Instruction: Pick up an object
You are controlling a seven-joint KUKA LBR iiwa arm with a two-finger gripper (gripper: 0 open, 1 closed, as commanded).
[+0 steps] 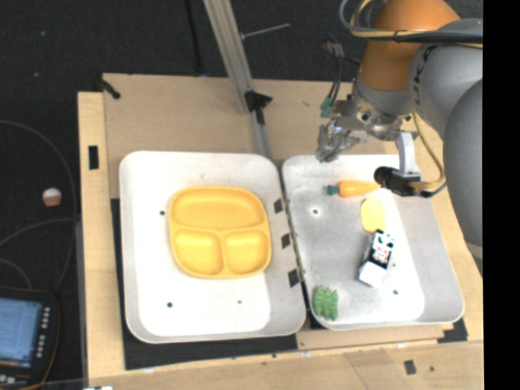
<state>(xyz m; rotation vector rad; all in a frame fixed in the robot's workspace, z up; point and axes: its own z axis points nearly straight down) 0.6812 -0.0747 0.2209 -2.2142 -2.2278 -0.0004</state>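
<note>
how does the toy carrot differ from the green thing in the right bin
The toy carrot is orange with a small green tip; the green broccoli-like piece is green all over. The carrot is long and slim, lying crosswise; the green piece is short and clumped. The carrot lies near the far edge of the right bin, below the hand; the green piece sits at the bin's near left corner. Both rest in the same bin.
</note>
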